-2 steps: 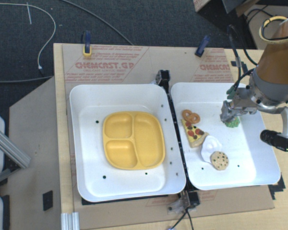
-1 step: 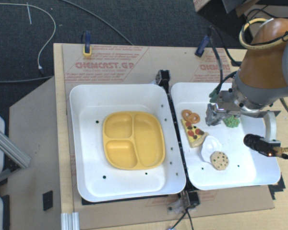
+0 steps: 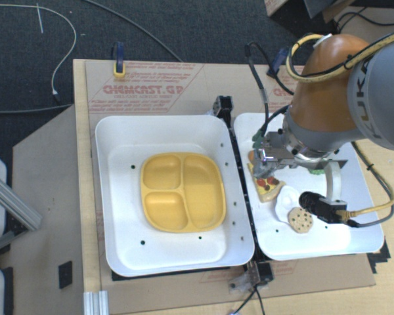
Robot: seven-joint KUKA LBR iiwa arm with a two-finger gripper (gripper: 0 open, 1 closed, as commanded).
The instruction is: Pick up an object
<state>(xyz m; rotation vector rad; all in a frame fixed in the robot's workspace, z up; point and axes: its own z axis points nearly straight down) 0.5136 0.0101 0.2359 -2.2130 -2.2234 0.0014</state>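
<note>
Pizza slice toy sits at the left side of the right bin, basically right under the gripper, cookie just down-right of it, and honestly can't tell if the fingers are wide or narrow here.

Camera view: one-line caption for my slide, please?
Arm's gripper low over the right bin by a pizza slice and cookie; yellow plate in left bin.

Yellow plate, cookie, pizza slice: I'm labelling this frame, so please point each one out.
Yellow plate (image 3: 184, 192): camera view, on its centre divider.
Cookie (image 3: 301, 220): camera view, on its top face.
Pizza slice (image 3: 269, 188): camera view, on its topping.
</note>
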